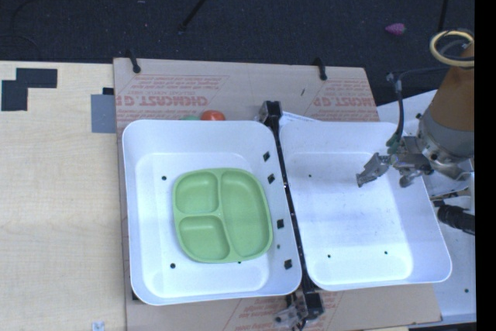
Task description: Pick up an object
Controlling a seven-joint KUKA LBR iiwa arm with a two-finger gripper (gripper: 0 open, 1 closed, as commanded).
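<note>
A light green divided plate (223, 214) with three compartments lies flat in the left bin (147, 167). My gripper (387, 175) hovers over the right side of the right bin (349, 260), near its far right wall. Its fingers (370, 171) are spread open and nothing sits between them. The gripper is well to the right of the plate, across the divider between the bins.
A small red-orange object (212, 116) and a bit of green (188, 118) peek out behind the far rim of the left bin, on the cardboard sheet (232, 89). Black clips (271, 114) join the bins along the middle.
</note>
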